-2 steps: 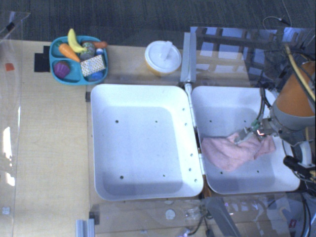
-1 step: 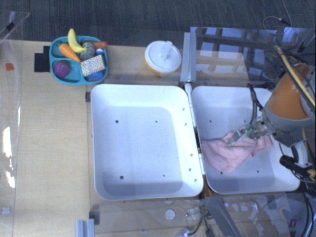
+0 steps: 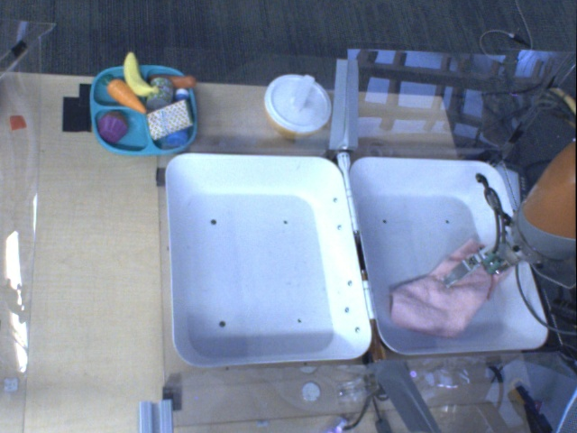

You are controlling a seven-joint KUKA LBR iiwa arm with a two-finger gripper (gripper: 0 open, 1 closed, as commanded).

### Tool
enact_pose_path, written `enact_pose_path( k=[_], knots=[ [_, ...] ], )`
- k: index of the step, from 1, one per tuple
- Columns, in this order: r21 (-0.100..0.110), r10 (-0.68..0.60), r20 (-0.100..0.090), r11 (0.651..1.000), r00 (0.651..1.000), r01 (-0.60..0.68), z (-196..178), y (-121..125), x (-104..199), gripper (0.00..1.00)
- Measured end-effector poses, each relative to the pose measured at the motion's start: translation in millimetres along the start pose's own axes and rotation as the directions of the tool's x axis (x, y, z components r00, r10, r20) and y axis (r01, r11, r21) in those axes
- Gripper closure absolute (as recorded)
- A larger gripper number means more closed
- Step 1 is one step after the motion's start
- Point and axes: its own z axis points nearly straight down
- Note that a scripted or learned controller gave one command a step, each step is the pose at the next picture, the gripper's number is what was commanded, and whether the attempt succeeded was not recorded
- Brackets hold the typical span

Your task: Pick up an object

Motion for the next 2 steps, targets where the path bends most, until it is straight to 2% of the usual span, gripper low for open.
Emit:
enact_pose_path(
  k=[1,2],
  knots=[
    [-0.008,-0.001,0.008,1.000,1.000,0.001,-13.0,3.6,-1.8,1.00],
    [-0.007,-0.001,0.008,1.000,1.000,0.001,-12.9,3.6,-1.5,0.00]
  ],
)
